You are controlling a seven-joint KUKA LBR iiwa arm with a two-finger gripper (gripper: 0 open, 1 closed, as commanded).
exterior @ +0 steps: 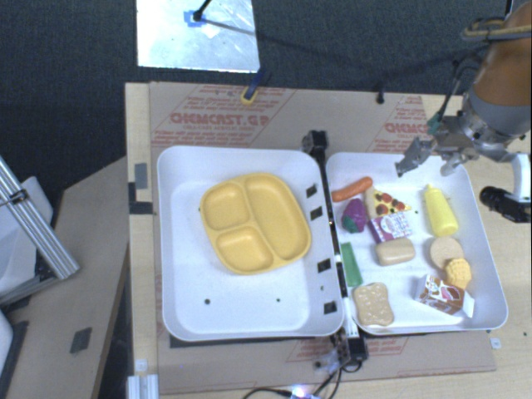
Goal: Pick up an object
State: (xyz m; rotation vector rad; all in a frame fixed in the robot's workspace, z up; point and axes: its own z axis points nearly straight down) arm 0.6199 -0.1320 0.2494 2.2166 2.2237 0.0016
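- The gripper hangs above the far edge of the right bin, its two fingers spread wide with nothing between them.
- The arm comes in from the right, the orange band showing above the wrist.
- All the candidates for picking lie in the right bin: a yellow bottle, an orange carrot, a pizza slice, a purple piece, a beige block, a green stick, a toast slice, a round cookie, a bumpy yellow piece and a small carton.
- The left bin holds a yellow divided tray.
- The step in hand looks like the approach: the tool is positioned above the bin (not yet down among the toys) and no grasp has begun.
- The yellow bottle lies closest beneath the fingers and stands a little apart from its neighbours, so it seems the easiest target.
- The next move calls for a descent centred over one item, fingers straddling its narrow width, then closing; the pizza slice and purple piece lie crowded together, so aiming there risks a nudge rather than a hold.
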